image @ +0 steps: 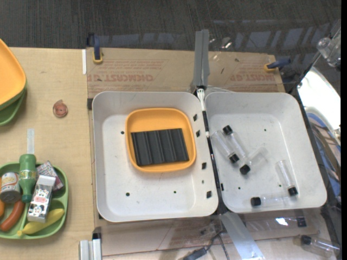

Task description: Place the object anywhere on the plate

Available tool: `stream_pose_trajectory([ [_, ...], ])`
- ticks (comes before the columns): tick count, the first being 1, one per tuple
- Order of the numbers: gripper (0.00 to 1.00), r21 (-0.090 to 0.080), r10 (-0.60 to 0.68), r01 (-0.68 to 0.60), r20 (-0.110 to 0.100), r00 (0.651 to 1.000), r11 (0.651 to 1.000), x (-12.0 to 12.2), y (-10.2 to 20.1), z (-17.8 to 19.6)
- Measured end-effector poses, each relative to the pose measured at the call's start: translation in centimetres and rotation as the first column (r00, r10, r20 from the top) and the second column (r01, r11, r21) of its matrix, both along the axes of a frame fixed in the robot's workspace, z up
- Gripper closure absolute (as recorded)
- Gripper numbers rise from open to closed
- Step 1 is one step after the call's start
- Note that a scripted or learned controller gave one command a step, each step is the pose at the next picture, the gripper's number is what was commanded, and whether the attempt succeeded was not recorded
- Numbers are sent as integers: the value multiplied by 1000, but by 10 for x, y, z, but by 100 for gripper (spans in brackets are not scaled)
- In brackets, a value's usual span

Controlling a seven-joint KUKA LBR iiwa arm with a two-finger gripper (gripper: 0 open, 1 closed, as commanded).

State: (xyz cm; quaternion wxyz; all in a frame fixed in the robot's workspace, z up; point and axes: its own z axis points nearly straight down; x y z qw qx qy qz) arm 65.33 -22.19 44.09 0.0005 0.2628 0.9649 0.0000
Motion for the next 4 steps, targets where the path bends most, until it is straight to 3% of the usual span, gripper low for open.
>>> stream_pose_trajectory([
  [1,100,1,434,-434,1,901,901,-3,0,0],
  [2,100,-2,555,-555,3,832,832,4,1,1],
  [3,100,-3,742,-742,3,670,670,7,1,1],
  [4,100,-4,931,-931,3,364,364,7,0,2],
])
